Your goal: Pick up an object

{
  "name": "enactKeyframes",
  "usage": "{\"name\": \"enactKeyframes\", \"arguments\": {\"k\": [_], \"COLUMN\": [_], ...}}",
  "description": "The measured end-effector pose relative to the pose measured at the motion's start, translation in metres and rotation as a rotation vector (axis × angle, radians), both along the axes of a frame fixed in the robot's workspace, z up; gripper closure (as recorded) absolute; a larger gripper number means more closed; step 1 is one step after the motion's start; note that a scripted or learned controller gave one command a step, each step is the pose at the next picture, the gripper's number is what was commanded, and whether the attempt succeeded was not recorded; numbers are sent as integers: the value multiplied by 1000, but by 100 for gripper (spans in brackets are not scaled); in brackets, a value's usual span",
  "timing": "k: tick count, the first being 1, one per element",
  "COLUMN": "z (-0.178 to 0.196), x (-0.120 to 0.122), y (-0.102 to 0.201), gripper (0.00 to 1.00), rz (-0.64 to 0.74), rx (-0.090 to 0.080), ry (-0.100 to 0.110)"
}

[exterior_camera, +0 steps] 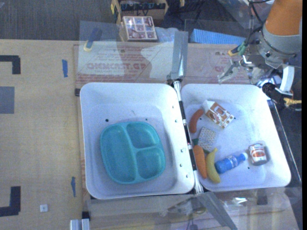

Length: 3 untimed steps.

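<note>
The right bin (pixel 273 128) holds several small objects: a reddish sausage (pixel 195 120), a brown and white snack packet (pixel 219 115), a grey dotted pad (pixel 207 138), an orange carrot (pixel 199 160), a yellow banana (pixel 212 167), a blue bottle (pixel 230 163) and a small red-labelled jar (pixel 258 153). My gripper (pixel 230 64) hangs above the bench just behind the right bin's far rim, up and right of the snack packet. Its fingers stand apart with nothing between them.
A teal divided plate (pixel 133 151) lies in the left bin (pixel 91 104). A cardboard sheet (pixel 120 63) lies behind the bins, with boxes (pixel 139 27) beyond it. Dark cables (pixel 280 96) hang near the right bin's far right corner.
</note>
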<state>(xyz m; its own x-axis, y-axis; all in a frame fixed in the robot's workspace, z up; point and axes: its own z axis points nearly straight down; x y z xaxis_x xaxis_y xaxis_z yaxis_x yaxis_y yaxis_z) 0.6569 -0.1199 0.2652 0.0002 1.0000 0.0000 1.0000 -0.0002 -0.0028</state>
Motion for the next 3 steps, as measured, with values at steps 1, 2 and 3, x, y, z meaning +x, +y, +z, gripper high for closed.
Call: {"name": "enactKeyframes", "arguments": {"k": [1,2,3], "z": [-161,-153,-83], "x": [8,9,9], "y": [-7,-7,32], "gripper": [0,100,100], "rz": [30,28,37], "rx": [0,-1,-1], "ry": [0,-2,-4]}}
